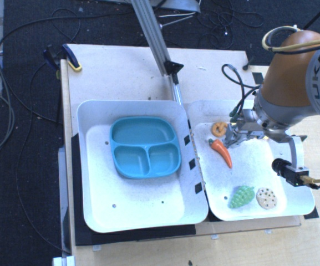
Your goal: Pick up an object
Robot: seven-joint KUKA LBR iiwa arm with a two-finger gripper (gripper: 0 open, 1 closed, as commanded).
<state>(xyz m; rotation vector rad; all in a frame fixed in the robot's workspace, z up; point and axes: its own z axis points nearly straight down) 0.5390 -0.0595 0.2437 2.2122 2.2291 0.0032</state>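
Note:
In the right bin lie an orange carrot, a small tan pretzel-like ring, a green bunch of grapes and a speckled cookie. My gripper hangs low over the bin's far left part, just right of the carrot's top end and next to the pretzel ring. Nothing can be seen held in it. A blue three-compartment plate sits in the left bin.
The arm's grey and orange body covers the right bin's far right corner. A metal pole slants across the bench top behind the bins. Cables lie on the dark floor around the bench.

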